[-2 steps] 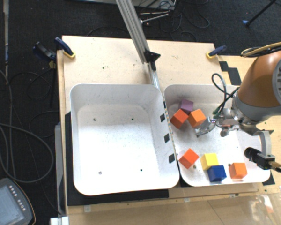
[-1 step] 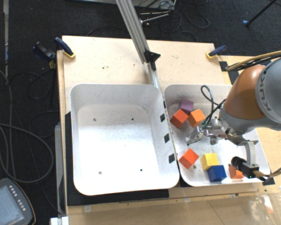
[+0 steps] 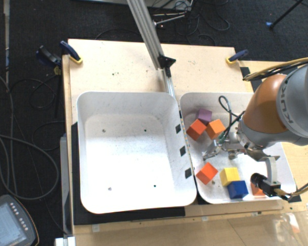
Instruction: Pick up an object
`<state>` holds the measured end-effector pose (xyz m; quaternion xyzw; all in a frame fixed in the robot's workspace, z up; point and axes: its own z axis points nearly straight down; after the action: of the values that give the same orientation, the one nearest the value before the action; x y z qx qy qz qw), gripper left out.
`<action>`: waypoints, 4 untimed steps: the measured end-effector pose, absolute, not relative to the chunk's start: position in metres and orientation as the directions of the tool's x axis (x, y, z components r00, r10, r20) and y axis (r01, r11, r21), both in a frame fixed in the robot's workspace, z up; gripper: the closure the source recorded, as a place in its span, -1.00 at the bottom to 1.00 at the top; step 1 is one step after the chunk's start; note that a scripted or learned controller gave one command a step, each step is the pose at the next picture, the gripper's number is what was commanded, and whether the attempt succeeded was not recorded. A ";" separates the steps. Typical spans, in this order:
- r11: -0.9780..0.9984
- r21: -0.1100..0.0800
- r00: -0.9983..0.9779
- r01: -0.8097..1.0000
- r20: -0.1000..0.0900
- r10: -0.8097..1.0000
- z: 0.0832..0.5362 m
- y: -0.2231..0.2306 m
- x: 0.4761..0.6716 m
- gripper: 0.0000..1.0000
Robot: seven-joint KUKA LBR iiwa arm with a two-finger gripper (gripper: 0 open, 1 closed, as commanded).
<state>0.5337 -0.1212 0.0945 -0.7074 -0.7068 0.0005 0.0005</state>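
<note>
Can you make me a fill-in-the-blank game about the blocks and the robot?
1. All the blocks lie in the ____ bin.
2. The yellow block touches a ____ block just below it.
3. The purple block sits at the top, next to two ____ blocks.
4. The arm has an ____ band above its wrist.

Missing words: right, blue, orange, orange

Grey arm [image 3: 297,104], orange band, possibly black cable.
</note>
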 end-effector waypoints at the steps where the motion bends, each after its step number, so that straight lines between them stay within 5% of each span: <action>1: -0.001 0.002 0.001 1.000 0.000 1.000 0.106 -0.121 0.535 1.00; 4: 0.004 0.007 -0.004 1.000 -0.002 1.000 0.251 -0.136 0.549 1.00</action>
<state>0.5490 -0.1357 0.2510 -0.7058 -0.7084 -0.0017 -0.0034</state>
